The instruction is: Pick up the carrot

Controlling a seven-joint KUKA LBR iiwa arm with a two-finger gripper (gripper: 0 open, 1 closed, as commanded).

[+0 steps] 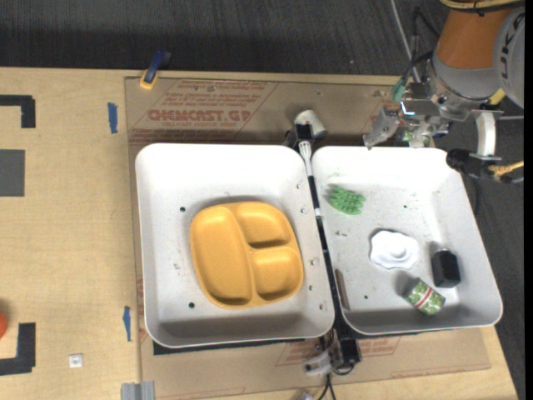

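the gripper [400, 128] hangs above the far rim of the right shallow white plastic bin [476, 215], at the end of the grey arm with an orange band [475, 36]. whether the pincer is released or clenched i cannot tell, and i make out nothing carried in it. where the carrot lies i cannot tell either, since nothing in the bins reads plainly as one. the right bin holds a bumpy green cluster [346, 199] near its far left corner, a flat white lump [392, 250] in the middle, a small black block [446, 267] just beside that, and a short green piece with red and white marks [425, 297] near the front wall. the left shallow white plastic bin [158, 223] bears a yellow divided plastic tray [246, 252]. an orange-red sliver [2, 324] sits at the far left edge of the wooden bench [67, 182], well apart from both bins and too cut off to name. the step in hand is, by my judgement, the approach, with the whole pick still to come. to do it well the target should be fixed first. then the pincer should come straight down over the middle of the thing, spread wide enough to straddle its narrow width, with its closing line set across the long axis. the things on the right side of that bin lie near one another, so a descent there needs care not to nudge a neighbour.
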